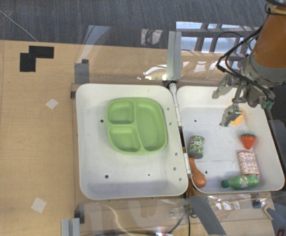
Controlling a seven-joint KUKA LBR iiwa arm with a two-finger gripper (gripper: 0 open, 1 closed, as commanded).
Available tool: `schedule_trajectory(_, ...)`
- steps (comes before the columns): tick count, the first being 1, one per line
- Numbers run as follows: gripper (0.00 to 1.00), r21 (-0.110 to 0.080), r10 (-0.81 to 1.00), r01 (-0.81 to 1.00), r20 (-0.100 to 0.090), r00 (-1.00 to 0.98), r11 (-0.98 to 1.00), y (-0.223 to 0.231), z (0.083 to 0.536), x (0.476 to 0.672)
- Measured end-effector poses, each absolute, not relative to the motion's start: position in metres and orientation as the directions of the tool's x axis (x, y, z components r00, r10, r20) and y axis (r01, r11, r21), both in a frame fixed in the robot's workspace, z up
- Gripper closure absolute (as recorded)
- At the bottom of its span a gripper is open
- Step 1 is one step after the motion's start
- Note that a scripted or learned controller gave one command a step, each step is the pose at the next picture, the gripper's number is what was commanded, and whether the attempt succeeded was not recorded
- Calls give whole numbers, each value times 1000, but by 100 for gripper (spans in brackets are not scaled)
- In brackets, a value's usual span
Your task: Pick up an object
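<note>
Jaws hang over the far part of the right bin (275, 146), and whether they are parted or closed cannot be told from this slant; nothing shows clamped in the gripper (230, 116). Just beside its tip lies a small yellow-orange piece (238, 117), likely toy food: probably light, stiff plastic, smooth enough to slip, best pinched across its narrow width. Other candidates sit nearer the camera: a strawberry (248, 140), a small green-labelled can (196, 146), a red-and-white packet (247, 162), a green bottle (240, 182) lying on its side, and an orange-brown piece (197, 175) against the divider. All look light and rigid. A green divided plate (135, 125) fills the left bin (91, 171). Reaching in from the right, the arm (278, 43) points its wrist downward, tilted toward the yellow piece.
</note>
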State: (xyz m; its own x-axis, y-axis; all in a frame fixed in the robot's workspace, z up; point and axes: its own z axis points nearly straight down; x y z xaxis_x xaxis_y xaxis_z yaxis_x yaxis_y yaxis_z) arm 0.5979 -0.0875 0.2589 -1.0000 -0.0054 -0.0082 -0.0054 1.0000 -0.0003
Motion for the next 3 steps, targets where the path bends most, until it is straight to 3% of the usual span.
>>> schedule_trajectory(1, 0, 0, 3, 3, 2, -1000, 1000, -155, 165, 603)
schedule_trajectory(2, 0, 2, 205, 205, -7, -979, 979, -143, 113, 628)
schedule_trajectory(3, 0, 3, 303, 303, -12, -953, 953, -137, 89, 625)
